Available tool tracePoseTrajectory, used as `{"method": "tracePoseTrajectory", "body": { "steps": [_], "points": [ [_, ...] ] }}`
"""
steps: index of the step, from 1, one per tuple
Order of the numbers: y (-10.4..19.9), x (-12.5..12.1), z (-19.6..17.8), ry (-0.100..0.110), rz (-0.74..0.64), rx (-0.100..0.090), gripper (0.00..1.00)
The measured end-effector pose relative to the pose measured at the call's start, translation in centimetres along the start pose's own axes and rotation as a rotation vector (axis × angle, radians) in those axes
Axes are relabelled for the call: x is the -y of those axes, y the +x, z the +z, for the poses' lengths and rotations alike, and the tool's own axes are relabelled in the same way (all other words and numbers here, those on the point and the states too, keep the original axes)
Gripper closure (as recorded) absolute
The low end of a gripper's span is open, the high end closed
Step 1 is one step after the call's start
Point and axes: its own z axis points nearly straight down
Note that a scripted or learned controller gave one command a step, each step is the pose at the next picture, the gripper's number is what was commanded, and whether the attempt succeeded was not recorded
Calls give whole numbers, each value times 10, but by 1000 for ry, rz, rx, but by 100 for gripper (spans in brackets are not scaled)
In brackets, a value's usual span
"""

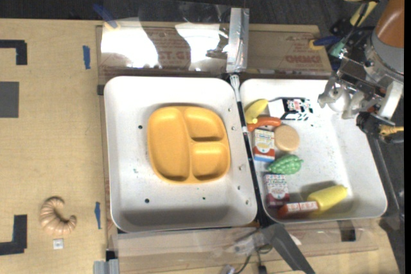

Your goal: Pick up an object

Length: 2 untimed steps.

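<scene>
Objects for picking lie in the right bin (359,157), crowded along its left wall. At the far-left corner a yellow banana-shaped piece (256,108) rests beside a small black-and-white printed packet (295,106). Just nearer sits a red-and-white carton (263,138) with a tan round disc (287,138) touching its right side. Below those is a green bumpy piece (285,165), and nearer still a red-labelled packet (277,188). Along the near edge a yellow cylinder-like piece (328,196) lies tilted, with a flat red bar (297,206) touching its left end. The rest of that bin's floor, toward its right wall, is bare white. The left bin (122,138) carries a yellow divided tray (189,143) at its middle, with one large compartment on the left and two smaller ones on the right. Outside the bins, on the bench (51,112), a tan curled piece (57,215) lies near the near-left corner. My pincer (340,99) hangs over the far-right corner of the right bin, above bare floor and well apart from the cluster; I cannot tell how wide it stands, and nothing shows between its tips. My arm (388,35) comes in from the right edge, its orange band high above the wrist, the wrist angled down toward the bin.
</scene>
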Motion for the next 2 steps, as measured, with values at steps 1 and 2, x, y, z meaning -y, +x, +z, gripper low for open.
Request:
{"method": "tracePoseTrajectory", "body": {
  "steps": [1,2],
  "points": [
    [-32,23,104,2,-409,0,100],
    [40,44,67,-3,-186,-2,100]
  ]
}}
